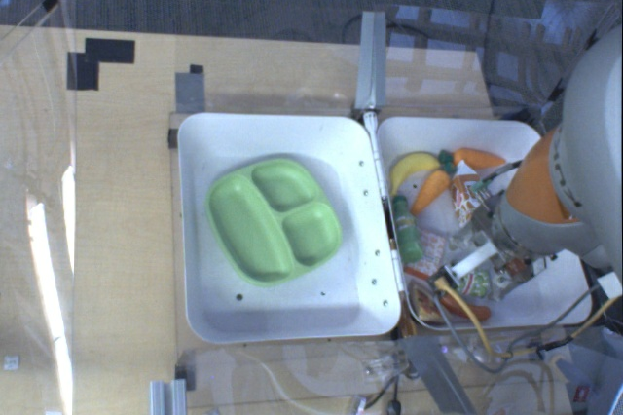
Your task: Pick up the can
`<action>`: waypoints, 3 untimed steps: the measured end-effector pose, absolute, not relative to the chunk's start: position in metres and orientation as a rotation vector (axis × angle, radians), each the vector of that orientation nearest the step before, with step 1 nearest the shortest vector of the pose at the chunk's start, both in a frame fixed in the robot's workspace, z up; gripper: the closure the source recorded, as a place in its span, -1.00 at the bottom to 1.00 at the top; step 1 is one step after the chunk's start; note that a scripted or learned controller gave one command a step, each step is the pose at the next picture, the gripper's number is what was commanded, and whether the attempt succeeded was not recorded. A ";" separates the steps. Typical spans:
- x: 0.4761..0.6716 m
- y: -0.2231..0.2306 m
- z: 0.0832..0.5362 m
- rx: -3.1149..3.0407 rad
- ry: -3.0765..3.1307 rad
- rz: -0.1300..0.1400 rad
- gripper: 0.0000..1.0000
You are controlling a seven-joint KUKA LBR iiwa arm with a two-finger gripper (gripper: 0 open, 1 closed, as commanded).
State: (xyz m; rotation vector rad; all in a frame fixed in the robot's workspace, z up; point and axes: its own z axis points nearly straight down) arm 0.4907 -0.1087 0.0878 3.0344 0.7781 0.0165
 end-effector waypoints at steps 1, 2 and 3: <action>0.490 -0.110 0.088 2.903 1.182 0.013 -1.00; 0.490 -0.110 0.088 2.903 1.182 0.013 -1.00; 0.501 -0.065 0.185 2.802 1.424 -0.003 -1.00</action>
